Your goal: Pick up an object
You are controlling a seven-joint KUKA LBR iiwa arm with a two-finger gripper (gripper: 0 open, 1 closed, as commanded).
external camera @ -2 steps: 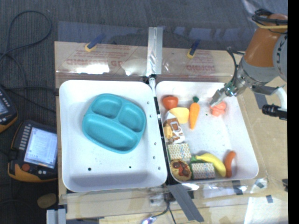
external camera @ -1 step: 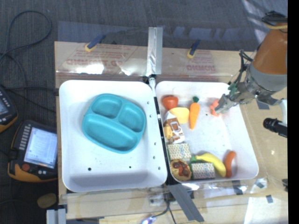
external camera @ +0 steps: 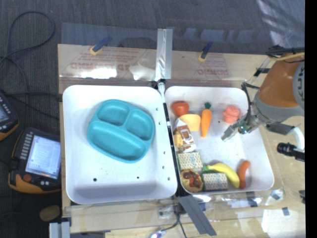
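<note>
The end effector (external camera: pixel 232 132) hovered low in the right white bin (external camera: pixel 257 148), its fingers apparently spread and grasping nothing, so the approach step seemed in hand; next it needed to settle over the pink rounded toy (external camera: pixel 231 114) just behind it and clench.

The arm (external camera: pixel 280 95) is a thick rounded body with a broad orange band above the wrist and a pale grey section below it. A grey link with a curved edge shows at the far right. Thin black cables run along the upper side of the orange part. The end effector (external camera: pixel 233 132) is small and dark metallic grey, with a bit of green at its base, and tapers to slim fingers. A white and black fitting juts out lower right of the wrist.
</note>
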